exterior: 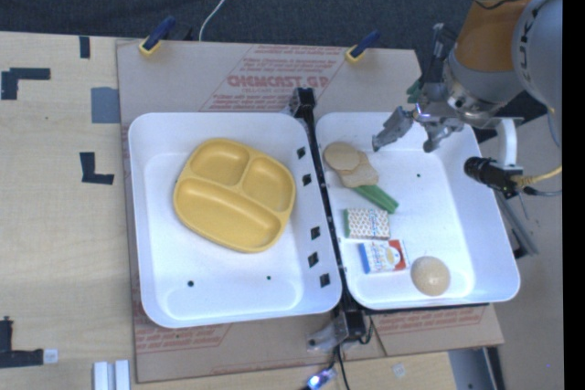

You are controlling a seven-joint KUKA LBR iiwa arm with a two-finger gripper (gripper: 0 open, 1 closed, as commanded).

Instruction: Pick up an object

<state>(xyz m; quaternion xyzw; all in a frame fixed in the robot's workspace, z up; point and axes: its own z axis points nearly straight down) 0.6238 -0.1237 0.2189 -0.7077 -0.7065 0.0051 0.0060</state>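
hovering over the far end of the right bin, the gripper has its two fingers spread apart with nothing between them. from my seat i read it as not yet committed to any piece.

the pieces sit in a loose column along the bin's left side: a tan cookie-shaped piece nearest the hand, a green stick just beside and touching it, then a checkered packet, a small carton, and a round tan ball near the front corner. the left bin carries a yellow divided plate.

my likeliest target is the green stick. its long axis runs on a diagonal, from the upper left by the cookie down to the lower right, lying flat.

what worries me: the stick butts against the cookie, so fingers closing along its length instead of across it could slip off or shove both pieces. the cookie is flat and low, so a grab there may just scrape the bin floor. the ball could roll away under an off-centre pinch.
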